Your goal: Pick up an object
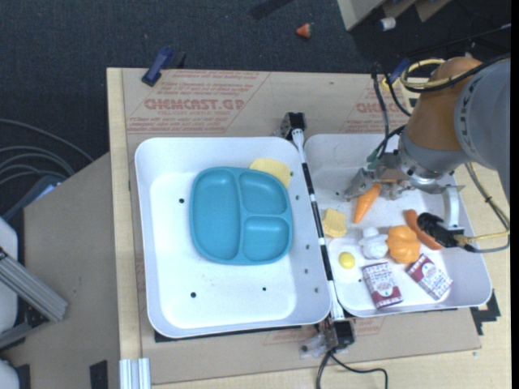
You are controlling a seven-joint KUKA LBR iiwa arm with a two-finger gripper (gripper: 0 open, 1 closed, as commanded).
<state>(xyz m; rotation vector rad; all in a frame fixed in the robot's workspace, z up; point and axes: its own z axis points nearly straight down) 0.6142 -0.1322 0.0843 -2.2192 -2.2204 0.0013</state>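
My gripper (376,181) is low over the back of the right bin (340,148), under the grey arm with its orange band. An orange carrot (366,203) lies tilted right below it, its upper end at the gripper's tip; whether they touch is unclear. Nearer the front lie a pale yellow block (333,222), a small white piece (373,242), a little yellow ball (347,259), an orange fruit (402,244) and two red cartons (381,285) (429,277). The wrist hides part of the bin's right side.
The left bin (162,298) holds a blue divided plate (240,215) with a yellow piece (272,169) at its back edge. A ridge (315,217) separates the two bins. A red-orange piece (413,219) lies by the orange fruit.
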